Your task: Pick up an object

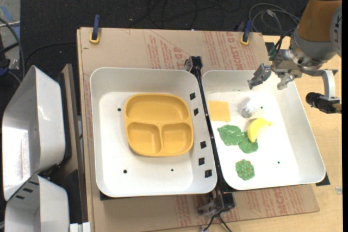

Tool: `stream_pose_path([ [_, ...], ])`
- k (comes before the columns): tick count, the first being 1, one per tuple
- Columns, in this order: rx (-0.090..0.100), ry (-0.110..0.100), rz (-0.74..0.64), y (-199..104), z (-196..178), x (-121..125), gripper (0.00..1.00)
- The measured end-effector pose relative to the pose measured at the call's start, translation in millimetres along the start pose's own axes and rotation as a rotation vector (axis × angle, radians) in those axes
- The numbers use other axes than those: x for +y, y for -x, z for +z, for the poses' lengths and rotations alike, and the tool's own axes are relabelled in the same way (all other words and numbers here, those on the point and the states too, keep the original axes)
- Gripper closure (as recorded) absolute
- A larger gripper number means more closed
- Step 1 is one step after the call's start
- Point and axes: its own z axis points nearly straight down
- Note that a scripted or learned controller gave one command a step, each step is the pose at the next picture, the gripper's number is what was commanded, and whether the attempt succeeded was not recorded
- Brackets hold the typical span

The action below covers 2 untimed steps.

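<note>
The claw (270,77) hangs over the far edge of the right shallow white bin (304,133), at the end of the grey arm with the orange band (319,8) that reaches in from the right. Its two fingers (258,77) stand apart, with bare bin floor showing in the gap — nothing is held between them.

Nearer the camera than the claw, and a little to its left, a small silvery-white lump (249,108) lies on the bin floor. Just past that, a yellow banana-shaped toy (258,129) lies tilted, its lower end touching a flat green leaf-shaped piece (232,134). To the claw's left and nearer the camera sits a pale yellow square slice (219,111), flat and close to the divider between the bins. Farthest from the claw in this bin, toward the near rim, is a small round green knobbly piece (245,169), apart from the rest.

Well to the claw's left, the left shallow white bin (109,95) holds a yellow-orange plastic plate with three compartments (159,124), lying flat near the middle — its compartments hold nothing.

Both bins rest on a brown cardboard sheet (163,46) laid over the surface, pinned at the far edge by two clamps with yellow and blue grips (95,30).
</note>
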Motion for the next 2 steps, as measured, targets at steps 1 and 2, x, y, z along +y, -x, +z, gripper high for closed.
stream_pose_path([
  [1, -0.003, 0.014, -0.003, 0, -8, 3, 0.0],
  [2, -0.002, 0.011, 0.0, 7, 38, 1, 0.0],
])
